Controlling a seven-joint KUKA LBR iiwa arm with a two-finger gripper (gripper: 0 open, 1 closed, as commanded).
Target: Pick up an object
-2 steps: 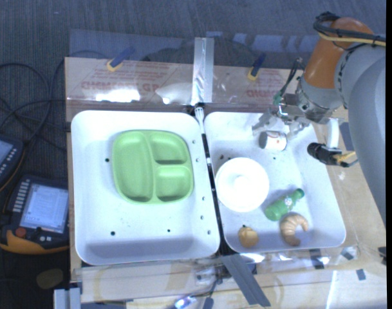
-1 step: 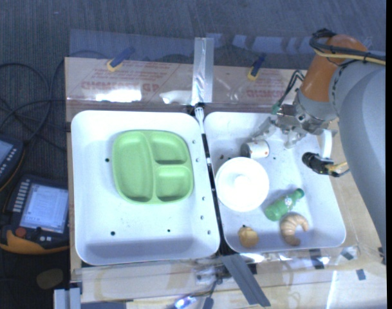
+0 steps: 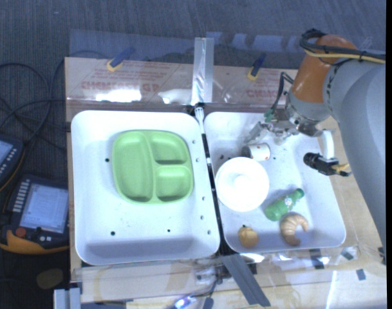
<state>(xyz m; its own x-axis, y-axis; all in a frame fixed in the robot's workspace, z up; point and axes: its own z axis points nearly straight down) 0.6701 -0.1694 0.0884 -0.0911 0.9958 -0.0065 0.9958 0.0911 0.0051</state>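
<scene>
The gripper (image 3: 263, 136) hangs just above a small white cup (image 3: 260, 151) beside the white plate (image 3: 242, 183) in the right bin (image 3: 324, 234); whether it grips anything cannot be told

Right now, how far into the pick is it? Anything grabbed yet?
Done: the gripper has reached the right bin and sits low at its back, next to the small white cup. In hand: nothing that the view shows. Left: the grasp and the lift. The white bowl, green bottle, croissant and small brown item lie untouched in the bin; the green divided plate lies in the left bin.
</scene>
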